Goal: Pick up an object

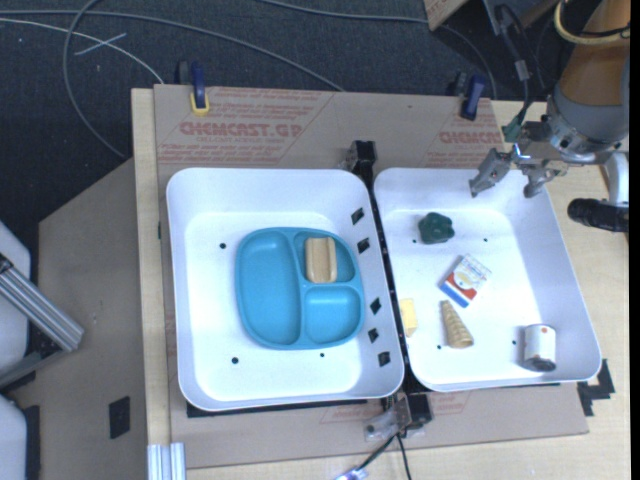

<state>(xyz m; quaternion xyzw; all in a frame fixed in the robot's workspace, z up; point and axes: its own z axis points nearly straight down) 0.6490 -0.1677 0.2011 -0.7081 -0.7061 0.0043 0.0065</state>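
Nearest the camera, along the right bin's front edge, a white roll is seen in the front right corner and a tan cone lies toward the middle. A small yellow block is lodged against the left wall by the divider, where a grasp would likely be cramped. A red, white and blue packet is found near the bin's centre, and a dark green lump sits behind it toward the back edge; its form is hard to make out. All five are loose and apart from one another, so any could serve as the thing to be picked.

In the left bin a blue tray is laid centrally, with a tan piece resting in its back right compartment.

Farthest back, the gripper is held over the right bin's back edge, fingers spread and nothing between them. It is judged to be poised before a descent, the green lump being nearest. The arm's upper part is cut off by the frame.
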